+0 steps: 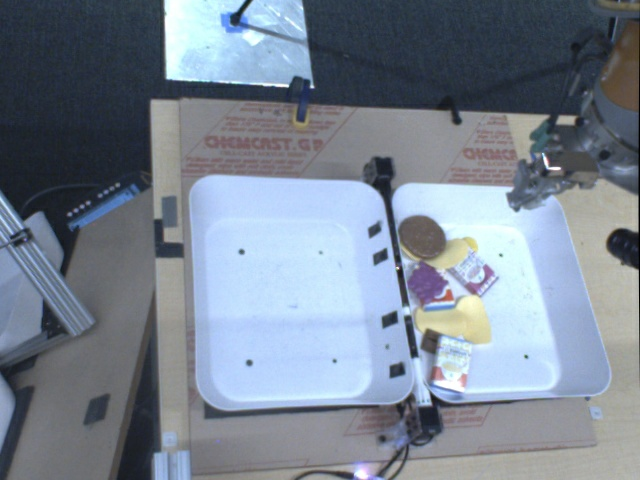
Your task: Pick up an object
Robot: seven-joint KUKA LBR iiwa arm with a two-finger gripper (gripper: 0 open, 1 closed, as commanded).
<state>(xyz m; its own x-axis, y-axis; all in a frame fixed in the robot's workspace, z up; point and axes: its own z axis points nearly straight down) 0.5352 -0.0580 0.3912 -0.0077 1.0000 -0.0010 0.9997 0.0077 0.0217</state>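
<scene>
Small red-and-white carton [453, 362] lowest in right white bin [560, 308], well below-left of grey two-finger gripper [527, 192]; brown round disc [422, 236] nearer, left. Finger spread: cannot tell.

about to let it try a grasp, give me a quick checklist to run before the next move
1. Objects to pick are in the right bin, clustered along its left side: ok.
2. Gripper over the target pile: not ok, it sits at the bin's upper right corner, apart from the objects.
3. Gripper free of any object: ok, nothing is seen on it.
4. Finger opening: cannot tell.
5. An isolated target: partly ok, the brown disc lies at the pile's top; the purple item and yellow pieces touch or overlap.
</scene>
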